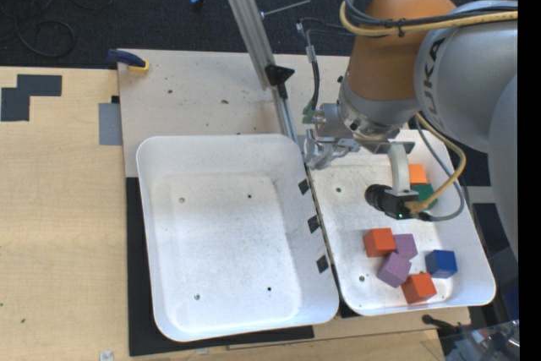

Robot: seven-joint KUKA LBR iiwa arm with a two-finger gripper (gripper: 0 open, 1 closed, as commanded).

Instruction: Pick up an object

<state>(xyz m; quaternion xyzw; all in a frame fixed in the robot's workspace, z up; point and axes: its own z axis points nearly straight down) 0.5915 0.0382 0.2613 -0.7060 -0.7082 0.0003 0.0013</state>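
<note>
Gripper over far-left corner of right bin; open or closed, can't tell. Blocks lie near-right in same bin, well apart from it: red block, purple block, blue block; orange block farther back.

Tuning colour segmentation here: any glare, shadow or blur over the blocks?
Camera view: soft, even light, no glare on the right bin; the blue block and red block look sharp, with only faint shadows.
</note>
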